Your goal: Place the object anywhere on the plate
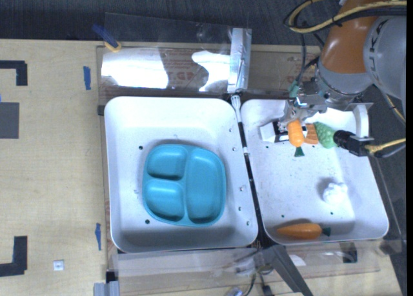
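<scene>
Grey arm reaching in over the right bin [368, 220], jaws [298, 122] low at its far side, whether apart or together cannot be told, an orange carrot [295, 135] right at them, blue plate [184, 184] well to their left in the left bin [122, 120], second carrot [299, 229] near the front wall, white lump [333, 191] between.

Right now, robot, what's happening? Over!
Gripper low in right white bin, over small orange carrot toy. Blue divided plate waits in left bin. Nothing blocking.
</scene>
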{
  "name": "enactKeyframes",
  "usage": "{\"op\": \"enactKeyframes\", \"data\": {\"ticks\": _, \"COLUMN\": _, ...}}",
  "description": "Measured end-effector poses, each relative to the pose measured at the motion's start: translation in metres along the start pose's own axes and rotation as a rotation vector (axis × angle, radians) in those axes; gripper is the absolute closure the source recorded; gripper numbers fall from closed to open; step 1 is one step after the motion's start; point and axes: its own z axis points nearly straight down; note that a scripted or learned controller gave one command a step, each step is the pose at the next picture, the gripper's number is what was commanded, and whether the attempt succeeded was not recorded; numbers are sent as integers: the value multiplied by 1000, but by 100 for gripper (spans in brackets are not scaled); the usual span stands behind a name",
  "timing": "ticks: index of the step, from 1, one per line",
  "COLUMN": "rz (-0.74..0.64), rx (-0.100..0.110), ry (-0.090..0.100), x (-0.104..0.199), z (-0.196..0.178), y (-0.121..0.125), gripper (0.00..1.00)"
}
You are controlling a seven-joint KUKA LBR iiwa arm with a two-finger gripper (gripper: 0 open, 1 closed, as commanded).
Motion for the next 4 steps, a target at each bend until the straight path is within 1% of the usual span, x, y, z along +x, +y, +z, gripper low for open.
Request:
{"op": "enactKeyframes", "data": {"ticks": 1, "rz": -10, "rx": 1, "ry": 6, "x": 106, "z": 0, "y": -13, "gripper": 100}}
{"op": "enactKeyframes", "data": {"ticks": 2, "rz": 58, "rx": 2, "ry": 4, "x": 147, "z": 1, "y": -64, "gripper": 100}}
{"op": "enactKeyframes", "data": {"ticks": 3, "rz": 60, "rx": 2, "ry": 4, "x": 146, "z": 1, "y": -64, "gripper": 0}}
{"op": "enactKeyframes", "data": {"ticks": 4, "rz": 10, "rx": -6, "ry": 3, "x": 148, "z": -57, "y": -51, "gripper": 0}}
